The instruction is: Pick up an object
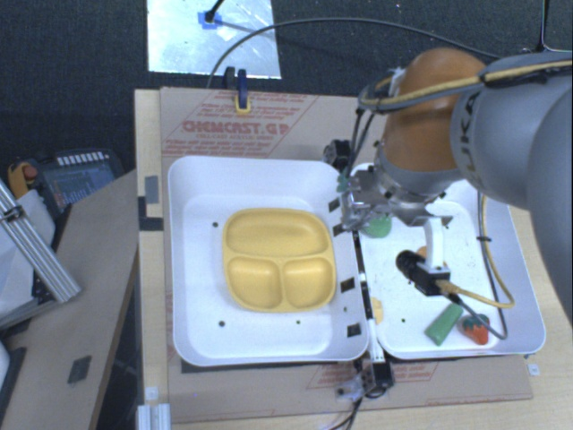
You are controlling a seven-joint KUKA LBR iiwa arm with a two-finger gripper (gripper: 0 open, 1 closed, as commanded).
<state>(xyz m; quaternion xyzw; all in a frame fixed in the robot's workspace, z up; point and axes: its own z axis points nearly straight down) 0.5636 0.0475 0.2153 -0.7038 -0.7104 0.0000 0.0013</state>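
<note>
At the near right corner of the right bin [405,328] lies a green block [443,324], tilted. Just beside it, on its right, lies a small orange-red thing [477,332] with a bit of green at its top. On the same bin's near left side, close against the wall shared by the two bins, sits a small pale yellow scrap [377,310].

The left bin [192,276] holds one thing: a yellow divided tray [277,258], lying flat near the middle. It has two smaller compartments on its near side and one wide compartment on its far side.

Farther back, the gripper [356,211] hangs low over the far left part of the right bin, right at the dividing wall. The wrist above it hides its tip, so I cannot tell whether it is open or closed, or whether it grips anything. A small green piece [380,227] lies on the bin floor just beside the gripper, on its right; whether the two touch cannot be made out.

Both bins rest on a cardboard sheet [233,125] with red lettering. At its far edge is a blue and yellow clamp [242,92]. Beyond that lies a shiny foil sheet [179,25] on the dark floor.
</note>
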